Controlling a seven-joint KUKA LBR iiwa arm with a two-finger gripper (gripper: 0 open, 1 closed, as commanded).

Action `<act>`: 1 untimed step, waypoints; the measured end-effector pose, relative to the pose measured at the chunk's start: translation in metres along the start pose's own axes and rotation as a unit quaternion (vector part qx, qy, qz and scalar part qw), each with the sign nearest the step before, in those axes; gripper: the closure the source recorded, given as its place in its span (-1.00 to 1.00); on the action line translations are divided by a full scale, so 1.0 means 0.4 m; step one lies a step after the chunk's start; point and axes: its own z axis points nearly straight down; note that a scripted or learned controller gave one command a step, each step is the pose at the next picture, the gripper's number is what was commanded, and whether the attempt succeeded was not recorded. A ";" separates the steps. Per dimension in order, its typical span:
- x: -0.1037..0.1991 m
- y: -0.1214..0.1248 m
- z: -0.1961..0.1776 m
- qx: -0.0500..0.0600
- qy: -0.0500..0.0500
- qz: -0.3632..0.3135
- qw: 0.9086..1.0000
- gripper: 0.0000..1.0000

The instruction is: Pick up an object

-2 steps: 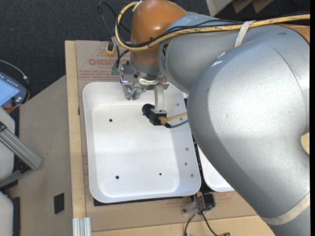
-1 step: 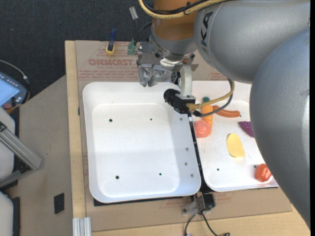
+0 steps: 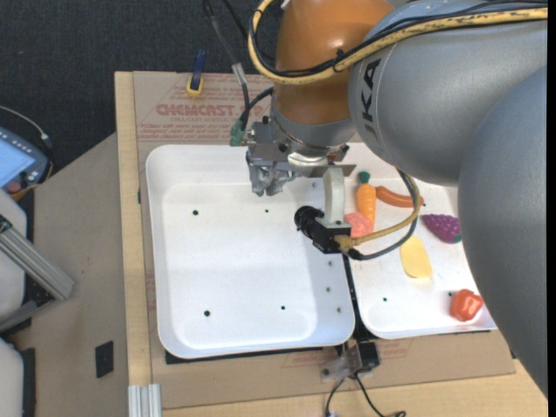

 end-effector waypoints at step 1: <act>-0.125 -0.117 0.057 0.001 0.000 0.002 1.000 1.00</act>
